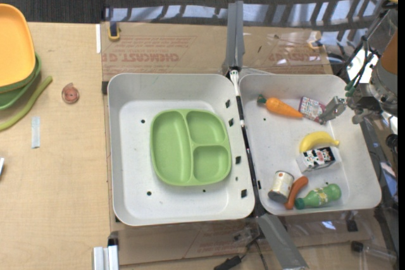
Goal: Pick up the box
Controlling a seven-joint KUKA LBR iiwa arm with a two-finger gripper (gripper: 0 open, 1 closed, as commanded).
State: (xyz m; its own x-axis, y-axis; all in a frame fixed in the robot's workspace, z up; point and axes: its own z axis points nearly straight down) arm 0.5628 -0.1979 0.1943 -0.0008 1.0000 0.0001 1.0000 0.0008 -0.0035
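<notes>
Box (311, 108) lies flat near the right bin's (373, 198) far wall, just right of the carrot (282, 107) (banana (318, 141) below). Hand (338, 107) hovers beside its right edge, fingers spread, nothing held between them.

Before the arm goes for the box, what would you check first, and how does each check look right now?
1. Box in reach: the small pink box lies in the right bin, near its top right corner. Ok.
2. Gripper near the box: right beside it, at its right edge. Ok.
3. Box between the fingers: cannot tell.
4. Room around the box: the carrot lies close on its left, apart from it. Ok, but tight.
5. Banana and milk carton out of the way: both lie lower in the bin. Ok.
</notes>
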